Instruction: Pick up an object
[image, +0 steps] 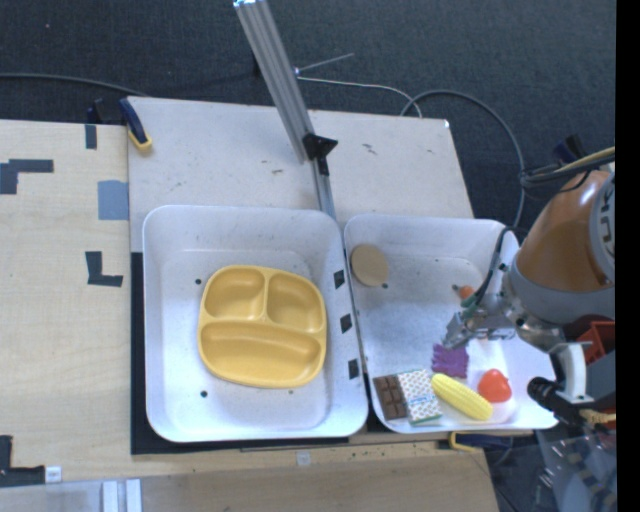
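Note:
The right bin (420, 235) holds several small objects. A purple piece (450, 359) lies near the middle right, and my gripper (466, 330) hangs directly above its upper edge, reaching in from the right. A yellow corn cob (460, 397) and a red tomato (494, 385) rest at the front right. A brown chocolate bar (390, 397) and a patterned packet (421, 395) lie at the front edge. A tan round disc (369, 265) sits at the back left. A small orange bit (464, 292) shows just behind the gripper.
The left bin (170, 300) holds a yellow divided plate (263, 325). A metal pole (285, 85) slants over the bench behind the bins. The arm's orange band (565, 235) rises at the right bin's far side.

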